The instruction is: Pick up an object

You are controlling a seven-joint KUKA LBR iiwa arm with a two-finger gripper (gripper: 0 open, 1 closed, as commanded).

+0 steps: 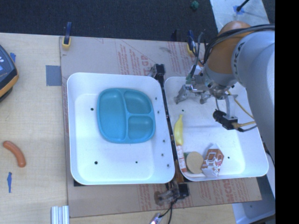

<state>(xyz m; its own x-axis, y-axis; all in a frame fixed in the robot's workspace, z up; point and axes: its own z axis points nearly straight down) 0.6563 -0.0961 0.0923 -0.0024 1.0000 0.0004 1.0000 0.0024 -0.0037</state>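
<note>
Two white bins sit side by side on a worktop (32, 125). The left bin (84, 167) holds one blue divided plate (125, 115). The right bin (247, 164) holds one banana (178, 130), one round biscuit (194, 162) and one small carton (213, 161). The pincer (191, 97) hovers over the right bin's far end, fingers spread, holding nothing.

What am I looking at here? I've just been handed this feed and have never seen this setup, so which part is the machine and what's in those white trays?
The single camera is fixed above a bench, looking down at a slant. The big grey shape with an orange band at the right is the robot arm; its gripper hangs over the far end of the right bin. Nothing shows between its fingers, so it holds nothing. That bin contains a banana, a round tan disc and a small red-and-white carton. The left bin holds a blue divided plate. A sausage lies on the bench outside the bins, at the left.
</note>
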